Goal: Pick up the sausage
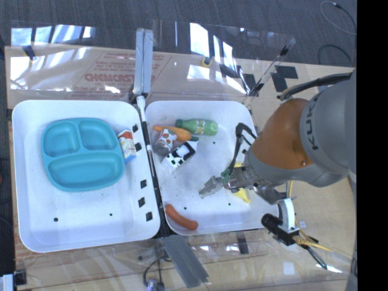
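The sausage [180, 217], reddish-brown and short, lies by the front left corner of the right bin [200, 162]. My gripper [209, 189] hangs over the middle of that bin, up and to the right of the sausage and apart from it. Its fingers point left and nothing shows between them. The arm's orange band [280, 139] is over the bin's right edge.
At the back of the right bin lie a green bottle [197, 127], a carrot [171, 132], a small packet [165, 142] and a black-and-white item [180, 155]. A yellow piece [242, 193] sits under the wrist. The left bin holds a blue divided plate [83, 153] and a small carton [127, 145].
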Controlling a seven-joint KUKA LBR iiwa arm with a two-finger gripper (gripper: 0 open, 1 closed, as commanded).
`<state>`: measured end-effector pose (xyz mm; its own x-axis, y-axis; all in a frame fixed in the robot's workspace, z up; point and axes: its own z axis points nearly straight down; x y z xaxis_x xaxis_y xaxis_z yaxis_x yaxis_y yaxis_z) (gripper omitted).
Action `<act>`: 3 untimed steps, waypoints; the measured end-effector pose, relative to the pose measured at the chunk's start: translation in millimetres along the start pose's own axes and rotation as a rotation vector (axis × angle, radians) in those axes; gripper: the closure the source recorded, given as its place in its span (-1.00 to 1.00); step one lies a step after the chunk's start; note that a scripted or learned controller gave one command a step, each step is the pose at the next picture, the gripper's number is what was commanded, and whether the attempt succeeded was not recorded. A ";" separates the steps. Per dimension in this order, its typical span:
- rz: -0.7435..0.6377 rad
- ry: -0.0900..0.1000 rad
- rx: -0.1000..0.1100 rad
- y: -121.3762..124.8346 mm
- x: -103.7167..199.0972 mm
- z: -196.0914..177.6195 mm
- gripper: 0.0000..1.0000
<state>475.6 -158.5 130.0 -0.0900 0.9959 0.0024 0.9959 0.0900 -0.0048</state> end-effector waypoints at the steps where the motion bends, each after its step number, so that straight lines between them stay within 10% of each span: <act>1: 0.005 -0.001 -0.001 11.6 36.9 39.4 -1.00; 2: -0.066 0.000 0.000 5.9 60.6 39.5 -1.00; 3: -0.072 -0.002 -0.003 7.3 69.4 -61.5 -1.00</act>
<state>476.9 -88.9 191.6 -0.1610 0.9870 0.0008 0.9870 0.1610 -0.0013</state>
